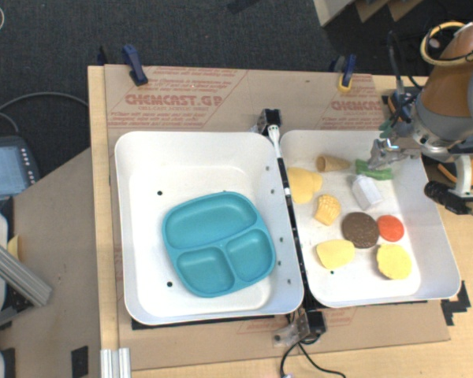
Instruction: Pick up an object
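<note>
1. Camera view looks down on a brown cardboard-covered tabletop (221, 93) bearing two shallow white bins side by side.
2. The grey arm with an orange band (449, 77) reaches in from the right, and its gripper (385, 152) hangs over the upper right part of the right white bin (437, 250); I cannot tell how it is set.
3. Just under the gripper lies a flat green piece (374, 168), touching or nearly touching it; whether it is held cannot be told.
4. Just below that lies a small white block (367, 190), and left of the gripper a tan cone (331, 162).
5. Further from the gripper, toward the bin's middle and near edge, sit a pale yellow rounded piece (303, 184), a yellow ridged piece (326, 209), a dark brown round cookie (360, 229), an orange-red disc (390, 227), a yellow lump (335, 253) and another yellow lump (394, 262).
6. The cookie and the disc lie just beside each other.
7. The left white bin (142, 179) holds a teal plastic divided plate (218, 242), well apart from the gripper.
</note>
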`<act>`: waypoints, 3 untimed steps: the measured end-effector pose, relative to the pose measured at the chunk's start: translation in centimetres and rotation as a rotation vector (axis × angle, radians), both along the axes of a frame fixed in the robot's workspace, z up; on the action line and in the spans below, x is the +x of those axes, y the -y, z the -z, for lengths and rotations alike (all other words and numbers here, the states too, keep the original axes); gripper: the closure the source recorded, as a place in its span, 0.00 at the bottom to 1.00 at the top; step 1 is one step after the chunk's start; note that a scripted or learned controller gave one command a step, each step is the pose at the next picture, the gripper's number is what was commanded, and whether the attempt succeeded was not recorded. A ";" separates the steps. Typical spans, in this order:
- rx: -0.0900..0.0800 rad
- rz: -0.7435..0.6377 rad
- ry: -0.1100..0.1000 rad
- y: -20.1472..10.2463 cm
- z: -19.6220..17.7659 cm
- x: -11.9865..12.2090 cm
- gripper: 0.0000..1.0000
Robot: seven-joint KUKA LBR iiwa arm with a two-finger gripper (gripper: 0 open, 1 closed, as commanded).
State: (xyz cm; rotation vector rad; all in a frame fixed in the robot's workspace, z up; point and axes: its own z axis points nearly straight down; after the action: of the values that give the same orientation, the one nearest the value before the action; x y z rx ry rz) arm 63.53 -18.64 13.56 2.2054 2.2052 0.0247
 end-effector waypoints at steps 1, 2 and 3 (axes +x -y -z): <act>-0.001 -0.001 0.003 0.0 -1.0 0.1 1.00; 0.007 -0.011 -0.020 -10.6 -6.3 2.4 1.00; 0.004 -0.002 -0.022 -9.8 -7.1 2.3 1.00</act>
State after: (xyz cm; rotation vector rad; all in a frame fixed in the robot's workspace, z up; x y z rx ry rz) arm 65.79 -8.84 20.62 2.2163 2.2205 0.0040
